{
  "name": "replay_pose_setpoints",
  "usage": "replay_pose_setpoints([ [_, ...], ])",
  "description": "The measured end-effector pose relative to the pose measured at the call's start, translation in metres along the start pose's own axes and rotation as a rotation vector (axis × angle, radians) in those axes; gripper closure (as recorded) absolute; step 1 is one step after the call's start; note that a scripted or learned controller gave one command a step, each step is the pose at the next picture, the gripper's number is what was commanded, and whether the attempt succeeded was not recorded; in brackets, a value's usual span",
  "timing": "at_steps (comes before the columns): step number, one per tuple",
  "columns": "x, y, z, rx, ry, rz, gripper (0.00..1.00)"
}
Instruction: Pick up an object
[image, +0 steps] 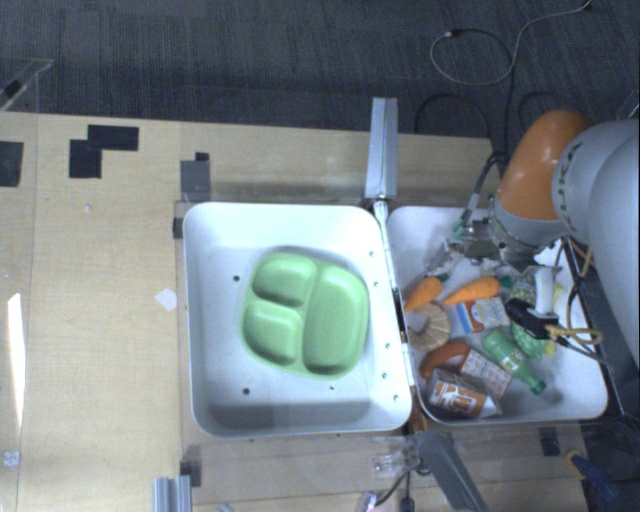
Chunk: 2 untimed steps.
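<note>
While the gripper (470, 243) is hung low at the right bin's (585, 400) far edge — its state cannot be told — two carrots (470, 291) are seen lying just beneath it, mid-bin.

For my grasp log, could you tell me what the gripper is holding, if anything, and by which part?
It cannot be told: the gripper hangs over the right bin, near the carrots.

Even, fairly bright overhead light. Left bin (215, 300) white, near washed out at its 9 o'clock wall; soft shadow along its 6 o'clock wall. Glare streak on bench (90, 330) at 8 o'clock. Overall slightly soft focus, grainy carpet at 12.
</note>
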<state>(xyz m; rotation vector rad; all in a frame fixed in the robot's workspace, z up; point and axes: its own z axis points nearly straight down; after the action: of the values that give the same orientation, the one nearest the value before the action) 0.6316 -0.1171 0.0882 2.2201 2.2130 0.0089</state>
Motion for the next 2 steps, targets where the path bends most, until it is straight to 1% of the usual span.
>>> replay_pose_setpoints([
  [1,0.0024,0.0032,-0.0129,-0.009,0.003,-0.002,1.0],
  [2,0.0016,0.0017,-0.0093,0.002,0.001,-0.017,1.0],
])
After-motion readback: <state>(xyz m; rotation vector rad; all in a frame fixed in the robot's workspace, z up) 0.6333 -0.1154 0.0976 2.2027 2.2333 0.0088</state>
